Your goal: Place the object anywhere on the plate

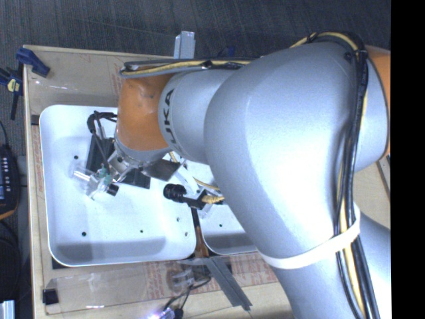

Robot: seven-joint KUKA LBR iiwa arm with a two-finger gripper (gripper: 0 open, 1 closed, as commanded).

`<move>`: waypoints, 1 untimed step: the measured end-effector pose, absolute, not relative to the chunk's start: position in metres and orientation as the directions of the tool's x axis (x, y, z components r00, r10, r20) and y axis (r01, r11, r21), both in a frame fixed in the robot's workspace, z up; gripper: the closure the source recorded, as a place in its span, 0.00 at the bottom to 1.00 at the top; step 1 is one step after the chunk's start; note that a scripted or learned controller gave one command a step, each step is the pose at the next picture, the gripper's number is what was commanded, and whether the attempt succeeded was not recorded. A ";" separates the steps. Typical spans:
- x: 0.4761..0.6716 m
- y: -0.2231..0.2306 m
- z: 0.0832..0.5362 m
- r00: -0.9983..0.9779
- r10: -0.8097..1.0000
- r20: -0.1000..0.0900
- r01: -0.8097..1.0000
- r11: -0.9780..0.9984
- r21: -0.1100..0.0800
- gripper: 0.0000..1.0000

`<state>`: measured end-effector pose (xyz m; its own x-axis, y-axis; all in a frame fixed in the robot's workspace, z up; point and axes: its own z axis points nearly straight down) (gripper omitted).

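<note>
**Jaws low in the left bin, grasp unproven**

The jaws of the gripper (94,181) blur into pale, see-through shapes against the white floor. I cannot tell how far apart they stand, nor whether they have hold of anything.

That doubt is the main risk. If the arm lifts on the assumption that the grasp is good, it may well travel with nothing and release over the plate to no effect. Or it may carry a thing pinched only at its edge, which could slip out on the way. The second risk is the crossing itself. Anything held low could catch on the raised rims where the two bins meet and be knocked loose.

A small greenish piece (104,173) sits right at the gripper's tip, on its right and slightly far side, touching it or just beside it. My judgement is that this is the object. It is too small to say whether it lies between the jaws or against their outside.

Around it is the floor of the left bin (73,244), roughly mid-depth and left of centre. To the right, the arm (285,151) covers most of the right bin (229,241), so whatever that bin holds is hidden, the plate possibly included.
</note>
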<state>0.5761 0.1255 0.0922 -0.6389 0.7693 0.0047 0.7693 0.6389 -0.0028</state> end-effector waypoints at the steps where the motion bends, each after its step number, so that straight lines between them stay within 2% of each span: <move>1: 0.576 0.125 0.092 -0.639 0.769 0.005 0.769 0.639 -0.003 0.00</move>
<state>0.5761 0.1255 0.0922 -0.6389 0.7693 0.0047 0.7693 0.6389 -0.0027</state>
